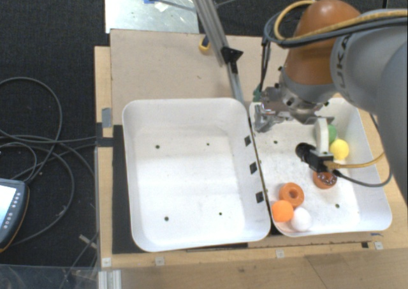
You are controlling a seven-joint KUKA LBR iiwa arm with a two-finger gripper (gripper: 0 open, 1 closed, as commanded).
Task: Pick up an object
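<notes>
My gripper [262, 118] hangs over the far left corner of the right bin [376, 208], close to the wall shared with the left bin. Nothing shows in its grasp. Near the front of the right bin lie an orange ring [292, 193], an orange ball [282, 210] and a white ball [301, 219]. A brown disc [324, 180] sits further right. A yellow ball [340, 149] and a green object [332, 133] lie beside a white upright piece [321, 134], partly under the arm.
The left bin [137, 154] stands beside the right one. A slanted metal pole [210, 16] crosses above the bench at the back. Cables and a handheld screen [9, 208] lie off the bench at the left.
</notes>
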